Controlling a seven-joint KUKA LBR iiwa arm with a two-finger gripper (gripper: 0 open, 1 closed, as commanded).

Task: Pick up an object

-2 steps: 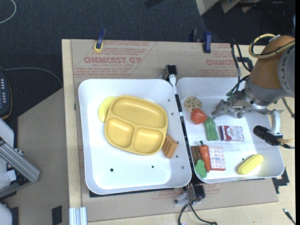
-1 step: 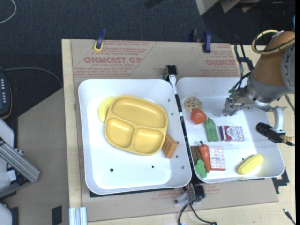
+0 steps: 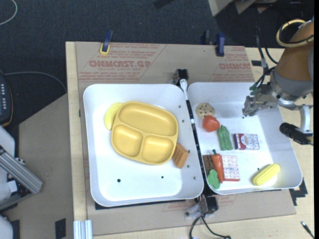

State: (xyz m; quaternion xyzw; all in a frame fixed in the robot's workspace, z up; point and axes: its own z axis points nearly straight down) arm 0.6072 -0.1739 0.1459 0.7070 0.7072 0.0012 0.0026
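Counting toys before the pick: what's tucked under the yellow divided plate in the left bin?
A yellow banana-like piece pokes out beneath the yellow three-compartment plastic plate's left edge; a brown wafer-like block sits at its lower right corner. Anything else underneath is covered.

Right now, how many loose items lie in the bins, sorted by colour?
Yellow: 3, divided plate, piece behind it, corn
Red: 3, tomato, two packets
Green: 1, bottle
Tan or brown: 2, cookie, block
Orange-green: 1, carrot
Total: 10

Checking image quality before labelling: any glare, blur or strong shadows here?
Camera view: even lighting with soft shadows; mild sheen on the yellow tray; small items like the corn are soft, and the end effector is slightly blurred.
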